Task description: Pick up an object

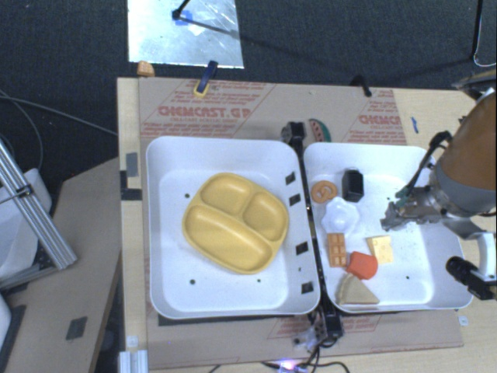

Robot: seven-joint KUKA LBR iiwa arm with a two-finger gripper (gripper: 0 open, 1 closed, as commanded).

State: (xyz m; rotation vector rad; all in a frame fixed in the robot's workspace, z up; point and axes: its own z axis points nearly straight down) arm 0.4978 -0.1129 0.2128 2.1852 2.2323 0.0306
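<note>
Camera view: gripper (pixel 390 219) hovering low in right bin (pixel 411 294), yellow cracker (pixel 380 249) just below it, likely lining up; finger state unreadable.

lying loose in the right bin (pixel 404 294): black block (pixel 352 185) near its far left corner, round tan cookie (pixel 323 190) just left of that, clear crumpled piece (pixel 340 214) below, orange waffle (pixel 336 249), red lump (pixel 362 265), yellow square (pixel 380 249), tan wedge (pixel 356 291) near front wall.
</note>
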